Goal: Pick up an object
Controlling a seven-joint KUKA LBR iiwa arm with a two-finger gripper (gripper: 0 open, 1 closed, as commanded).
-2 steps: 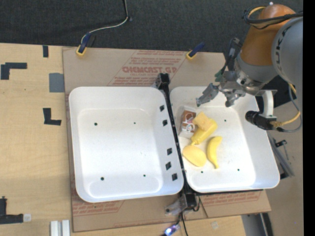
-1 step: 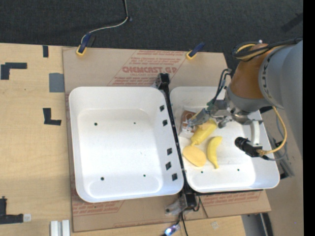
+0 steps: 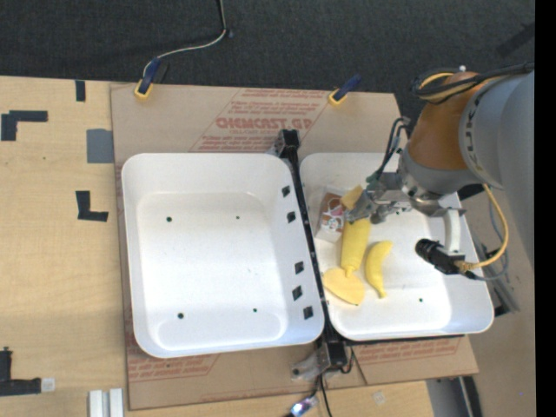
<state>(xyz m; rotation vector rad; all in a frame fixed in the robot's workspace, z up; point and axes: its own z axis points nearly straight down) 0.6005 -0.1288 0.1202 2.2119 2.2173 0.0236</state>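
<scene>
1. While the arm (image 3: 473, 137) is reaching in from three o'clock, I am watching the gripper (image 3: 375, 205) hanging low over the upper end of the right bin (image 3: 434, 320), right above the tall yellow block (image 3: 354, 244). Whether it is spread, pressed together or pinching anything I cannot tell; the wrist is blocking my sightline.
2. I am reading the pile in that bin: the yellow block is lying roughly twelve-to-six, a small banana (image 3: 377, 266) is sitting just beside it at four o'clock, a flat yellow heart-like piece (image 3: 342, 287) is touching its lower end at six o'clock, and a small reddish printed packet (image 3: 331, 213) is lying at its ten o'clock against the bin wall.
3. I am judging the block the best target, since it is nearest the tool and its long sides look easiest to close across.
4. I am wanting the closing line set across the block's narrow width, coming straight down, so the banana is not getting caught alongside.
5. I am minding the divider at nine o'clock; a drift that way risks clipping the wall.
6. I am leaving the left bin (image 3: 148, 259) out of this step.
</scene>
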